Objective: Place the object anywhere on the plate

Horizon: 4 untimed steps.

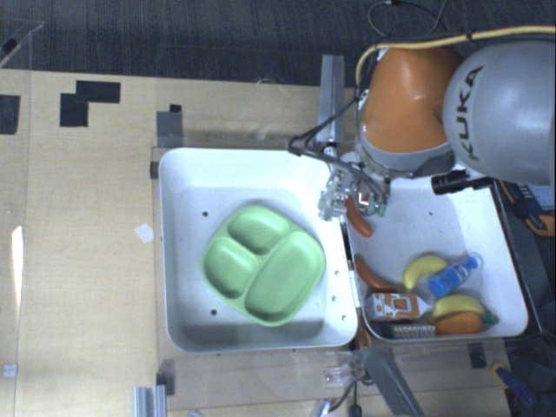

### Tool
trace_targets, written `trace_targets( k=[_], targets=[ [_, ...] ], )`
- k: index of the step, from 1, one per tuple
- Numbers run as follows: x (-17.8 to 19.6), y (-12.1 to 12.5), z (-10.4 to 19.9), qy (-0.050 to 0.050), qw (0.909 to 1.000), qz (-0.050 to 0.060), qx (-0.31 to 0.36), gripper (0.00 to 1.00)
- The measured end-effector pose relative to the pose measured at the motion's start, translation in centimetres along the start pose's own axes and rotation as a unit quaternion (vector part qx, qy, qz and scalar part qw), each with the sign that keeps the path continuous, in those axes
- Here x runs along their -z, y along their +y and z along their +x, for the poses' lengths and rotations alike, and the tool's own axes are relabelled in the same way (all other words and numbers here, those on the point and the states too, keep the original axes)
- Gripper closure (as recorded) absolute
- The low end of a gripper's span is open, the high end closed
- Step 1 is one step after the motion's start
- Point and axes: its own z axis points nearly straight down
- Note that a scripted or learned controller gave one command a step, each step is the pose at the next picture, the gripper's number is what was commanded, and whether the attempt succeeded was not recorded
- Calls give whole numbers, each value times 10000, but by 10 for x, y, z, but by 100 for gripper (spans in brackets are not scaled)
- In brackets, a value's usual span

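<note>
Over the rim between the two bins, the jaws (354,200) close on a red sausage (359,221), which hangs just inside the right bin (508,315). The green plate (265,265), divided into three compartments, lies in the left bin (178,233), down and to the left of the load. To do the carry well, I judge the arm should lift enough to clear the shared rim, travel over a plate compartment, then lower before releasing, since the sausage may roll. A second sausage (375,275), two bananas (425,270), a blue bottle (453,276), a carton (395,307) and an orange item (459,322) crowd the right bin's lower edge. The worktop (78,259) is pale wood; dark carpet (174,16) lies beyond.
</note>
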Motion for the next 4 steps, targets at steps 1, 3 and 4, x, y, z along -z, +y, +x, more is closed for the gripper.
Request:
trace_targets(
  k=[1, 3, 4],
  targets=[
    [16, -30, -39, -35, 9947, -1, 1025, 100],
    [2, -49, -69, -33, 9392, 0, 3434, 100],
    [42, -47, -36, -26, 8570, 0, 5153, 100]
  ],
)
